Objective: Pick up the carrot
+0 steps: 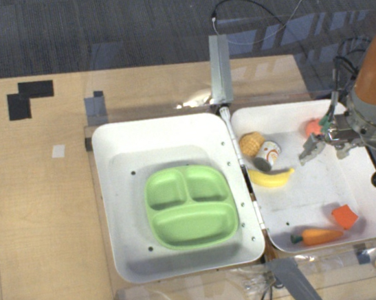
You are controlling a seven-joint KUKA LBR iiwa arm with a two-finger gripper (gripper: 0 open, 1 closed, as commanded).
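The carrot (321, 235), orange with a green top at its left end, lies along the front wall of the right bin (366, 233). My gripper (311, 149) hangs over the upper middle of that bin, well behind the carrot and apart from it. Nothing shows held in it.
Also in the right bin are a yellow banana (272, 178), a small tin (269, 152), a brown round item (251, 143), a red piece (314, 125) just behind the gripper, and an orange-red block (345, 216) beside the carrot. A green divided plate (190, 204) sits in the left bin (115, 149).
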